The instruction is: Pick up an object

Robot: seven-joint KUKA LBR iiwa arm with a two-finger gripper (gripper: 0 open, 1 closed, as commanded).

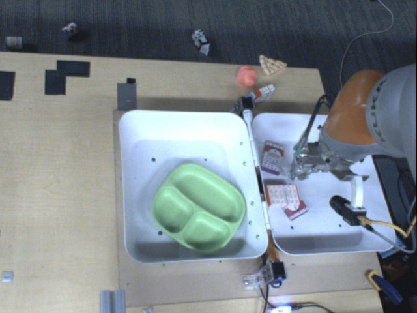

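Robotics laboratory: a grey industrial arm point(391, 109) reaches over two white bins point(130, 175) fixed on a plywood table point(58, 175); loose cables point(384, 18) cross dark carpet point(130, 12); black tape marks point(65, 74) sit on the table.

The grey arm point(391, 113) reaches in from the right, orange band uppermost, wrist bent down, its pincer point(301, 169) lowered.
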